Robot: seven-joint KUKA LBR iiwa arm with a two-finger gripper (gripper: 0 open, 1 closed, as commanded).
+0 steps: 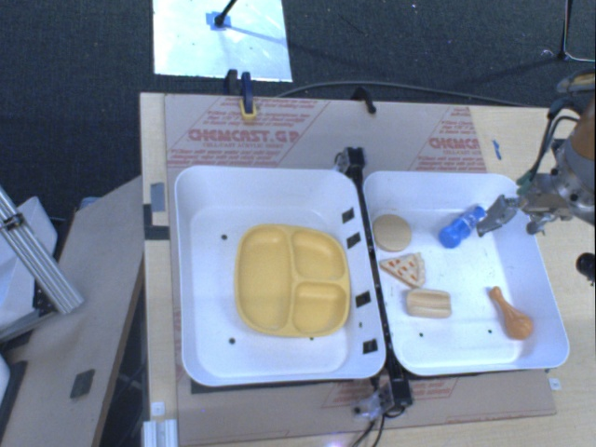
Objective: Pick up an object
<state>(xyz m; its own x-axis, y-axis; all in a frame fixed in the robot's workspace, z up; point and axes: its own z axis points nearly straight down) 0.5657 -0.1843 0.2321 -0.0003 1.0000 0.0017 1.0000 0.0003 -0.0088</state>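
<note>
Gripper [501, 214] poised over right bin [535, 277], just beside blue bottle [461, 227]; finger state impossible to tell, blurred. Arm [575, 161] cut off at right edge.

1. Two bins sit side by side on the bench, touching along their inner edges: the left bin [196, 250] and the right bin [535, 291].
2. A divided plate [292, 279] lies in the middle of the left bin.
3. In the right bin, a round cookie [392, 232] lies near the inner wall, toward the back.
4. In front of it lies a wedge-shaped piece [404, 268], and in front of that, just apart, a bread roll [428, 303].
5. A small bottle [460, 227] lies on its side toward the back of the right bin, right of the cookie.
6. A drumstick [510, 314] lies near the right wall, toward the front.
7. The gripper [503, 214] sits at the bottle's right end, possibly touching it.
</note>
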